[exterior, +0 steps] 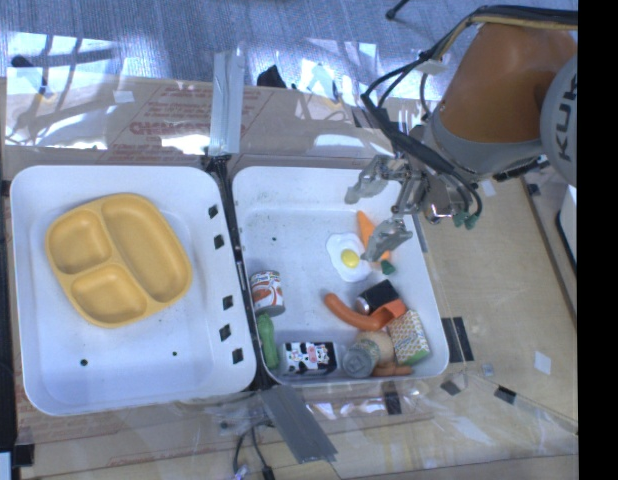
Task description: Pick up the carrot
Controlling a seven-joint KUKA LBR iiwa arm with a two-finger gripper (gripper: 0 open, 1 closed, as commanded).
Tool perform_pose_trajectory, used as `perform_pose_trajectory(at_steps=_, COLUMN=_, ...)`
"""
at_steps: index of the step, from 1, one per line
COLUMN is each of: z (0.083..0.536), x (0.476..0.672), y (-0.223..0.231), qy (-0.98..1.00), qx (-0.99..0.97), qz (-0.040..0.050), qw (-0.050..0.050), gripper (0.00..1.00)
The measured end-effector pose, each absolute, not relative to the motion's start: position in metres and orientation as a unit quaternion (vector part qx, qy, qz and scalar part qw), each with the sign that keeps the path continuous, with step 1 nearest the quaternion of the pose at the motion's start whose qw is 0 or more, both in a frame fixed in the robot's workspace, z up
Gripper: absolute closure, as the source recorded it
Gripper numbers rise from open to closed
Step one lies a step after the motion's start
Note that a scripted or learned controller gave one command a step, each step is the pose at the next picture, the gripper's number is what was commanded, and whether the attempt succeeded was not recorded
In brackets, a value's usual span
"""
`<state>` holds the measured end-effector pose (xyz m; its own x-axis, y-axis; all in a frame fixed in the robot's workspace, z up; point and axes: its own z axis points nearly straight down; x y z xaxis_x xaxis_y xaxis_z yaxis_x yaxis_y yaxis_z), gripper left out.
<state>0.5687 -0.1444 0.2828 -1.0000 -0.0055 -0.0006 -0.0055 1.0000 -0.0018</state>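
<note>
The carrot [364, 227] is a small orange piece lying in the right bin [289, 208], near its right wall, just above a fried egg toy [346, 258]. A green bit [387, 265] that may be its leafy end shows lower down. My gripper [377, 212] hangs over the carrot at the end of the grey arm with the orange band. One finger [367, 182] stands above the carrot and the other finger [386, 240] to its lower right, partly covering it. The fingers are spread apart, and the carrot rests on the bin floor.
The right bin's lower half is crowded: a small can [266, 291], a green vegetable [266, 340], a milk carton [309, 356], an orange sausage [351, 314], a black block [377, 295] and a sandwich piece [411, 336]. A yellow divided plate [117, 258] lies in the left bin.
</note>
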Motion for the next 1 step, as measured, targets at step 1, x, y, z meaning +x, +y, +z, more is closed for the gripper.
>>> perform_pose_trajectory(at_steps=1, z=0.173, x=0.6104, y=-0.1783, qy=0.996, qx=0.092, qz=0.0005, qw=-0.004, gripper=0.0)
